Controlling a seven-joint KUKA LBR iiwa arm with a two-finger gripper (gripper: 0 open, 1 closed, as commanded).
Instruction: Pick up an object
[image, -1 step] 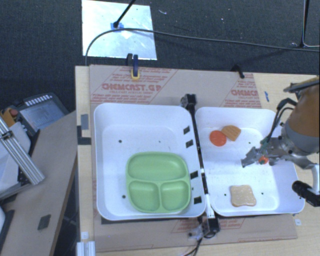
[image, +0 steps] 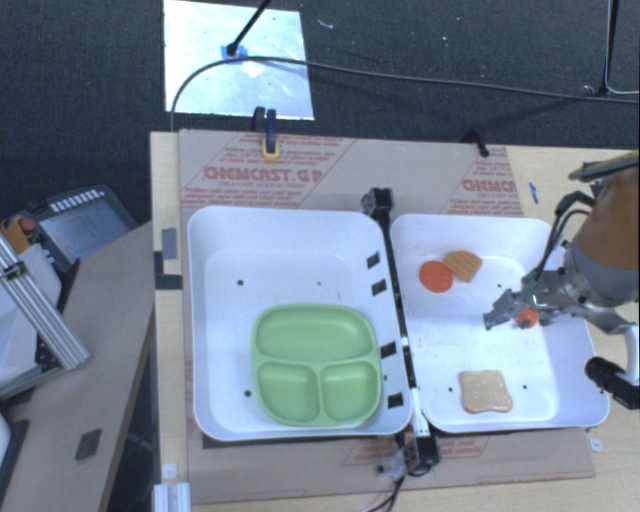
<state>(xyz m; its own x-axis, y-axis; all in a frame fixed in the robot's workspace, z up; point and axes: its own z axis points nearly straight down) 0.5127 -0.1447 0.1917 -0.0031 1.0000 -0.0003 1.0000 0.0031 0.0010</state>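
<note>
Gripper (image: 503, 312) over R bin (image: 570, 405), nr toast (image: 485, 392)

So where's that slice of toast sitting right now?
The tan square toast slice lies in the right white bin, near its front edge, below the red round disc and the orange cracker-like piece.

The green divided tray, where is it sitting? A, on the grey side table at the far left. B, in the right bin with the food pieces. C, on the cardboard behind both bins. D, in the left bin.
D: the green divided tray lies flat on the floor of the left bin, toward its front, while the right bin holds the small food pieces.
</note>
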